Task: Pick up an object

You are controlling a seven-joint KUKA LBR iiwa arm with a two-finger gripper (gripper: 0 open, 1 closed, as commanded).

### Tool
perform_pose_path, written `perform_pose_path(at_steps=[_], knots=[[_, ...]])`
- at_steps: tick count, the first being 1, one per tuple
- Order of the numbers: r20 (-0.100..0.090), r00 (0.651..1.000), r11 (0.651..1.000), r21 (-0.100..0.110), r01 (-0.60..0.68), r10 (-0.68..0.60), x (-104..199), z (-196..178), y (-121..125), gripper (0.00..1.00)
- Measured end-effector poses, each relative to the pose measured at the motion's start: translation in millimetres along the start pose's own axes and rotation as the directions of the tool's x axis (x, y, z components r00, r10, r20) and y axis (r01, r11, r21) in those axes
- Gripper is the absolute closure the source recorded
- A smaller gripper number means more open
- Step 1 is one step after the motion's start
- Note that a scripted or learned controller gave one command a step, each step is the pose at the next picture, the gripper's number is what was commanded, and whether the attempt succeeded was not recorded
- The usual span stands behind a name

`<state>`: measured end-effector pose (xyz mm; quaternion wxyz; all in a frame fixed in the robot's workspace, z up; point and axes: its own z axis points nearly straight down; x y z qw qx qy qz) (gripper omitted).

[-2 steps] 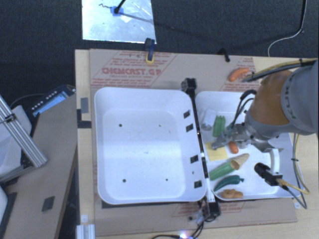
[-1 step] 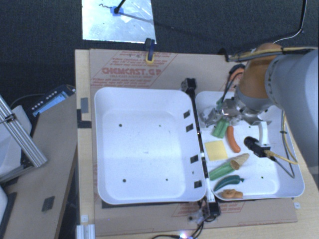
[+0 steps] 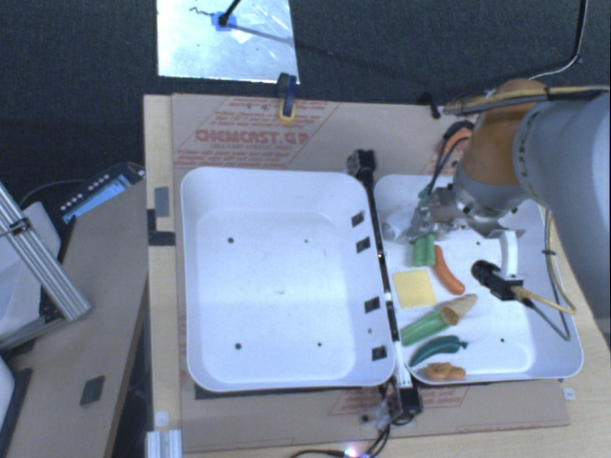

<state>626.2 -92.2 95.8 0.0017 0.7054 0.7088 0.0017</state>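
Dark carpet surrounds the counter (image 3: 239, 127), where you see two shallow white bins side by side: the left bin (image 3: 277, 275) and the right bin (image 3: 535, 351). Your gripper (image 3: 423, 219) hangs low over the right bin's far end; whether it is wide or narrow you cannot tell, since the wrist hides it. Just below the gripper stands a small green piece (image 3: 420, 252), with an orange carrot-like piece (image 3: 448, 271) beside it. Nearer the camera lie a yellow square (image 3: 414, 288), a cream cone (image 3: 458, 307), a long green vegetable (image 3: 421, 327), a dark green pepper (image 3: 439, 347) and a tan lump (image 3: 445, 372). These look like light, stiff, smooth plastic toys, likely to slip; take the green piece across its narrow middle.
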Motion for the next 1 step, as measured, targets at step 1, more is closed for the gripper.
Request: perform_pose_path(at_steps=[1], knots=[[-0.001,1.000,1.000,-0.008,0.006,-0.006,59.5,-95.2,46.9,1.00]])
